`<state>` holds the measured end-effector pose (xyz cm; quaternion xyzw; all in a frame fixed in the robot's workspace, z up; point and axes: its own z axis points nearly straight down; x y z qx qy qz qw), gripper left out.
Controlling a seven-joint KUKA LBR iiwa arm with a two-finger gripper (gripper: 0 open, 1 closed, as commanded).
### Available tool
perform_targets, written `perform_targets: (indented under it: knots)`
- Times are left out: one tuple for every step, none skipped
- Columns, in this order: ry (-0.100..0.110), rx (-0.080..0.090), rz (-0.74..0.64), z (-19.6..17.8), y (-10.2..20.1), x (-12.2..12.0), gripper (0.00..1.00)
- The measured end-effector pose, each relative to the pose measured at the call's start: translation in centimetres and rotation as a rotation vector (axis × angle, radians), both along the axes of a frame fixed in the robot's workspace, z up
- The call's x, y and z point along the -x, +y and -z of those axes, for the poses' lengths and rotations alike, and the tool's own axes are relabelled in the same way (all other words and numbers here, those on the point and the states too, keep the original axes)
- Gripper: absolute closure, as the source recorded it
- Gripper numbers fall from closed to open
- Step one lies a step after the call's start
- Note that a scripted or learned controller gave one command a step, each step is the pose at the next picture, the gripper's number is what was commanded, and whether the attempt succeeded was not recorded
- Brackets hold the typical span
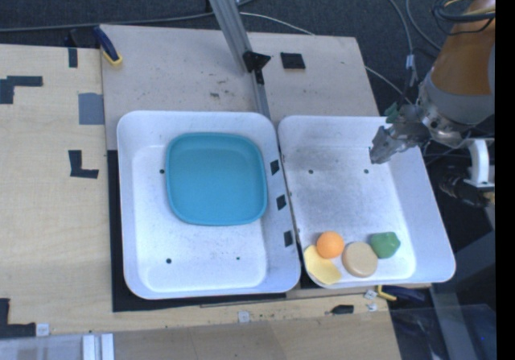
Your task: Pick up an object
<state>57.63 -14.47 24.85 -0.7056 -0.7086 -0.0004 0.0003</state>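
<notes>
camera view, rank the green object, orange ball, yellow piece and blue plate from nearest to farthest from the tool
From the tool:
1. green object, right bin's near right corner
2. orange ball, left of it
3. yellow piece, near left corner
4. blue plate, left bin

Grey arm (pixel 451 101), orange band (pixel 471 52), dark tool (pixel 385 147)

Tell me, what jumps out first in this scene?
The big blue plate sits alone in the left bin. A cluster of small things huddles at the right bin's near edge: an orange ball, a tan disc, a green piece. The gripper hangs above that bin's far right corner.
</notes>
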Motion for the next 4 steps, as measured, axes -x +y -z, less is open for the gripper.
perform_targets:
  knots:
    - [0.002, 0.000, 0.000, 1.3, 5.4, 0.3, 1.00]
    - [0.000, 0.000, 0.000, 0.5, 10.9, 0.6, 1.00]
    - [0.001, 0.000, -0.001, 0.2, 16.9, 0.7, 1.00]
    - [0.002, 0.001, 0.000, 1.8, 22.0, 0.4, 1.00]
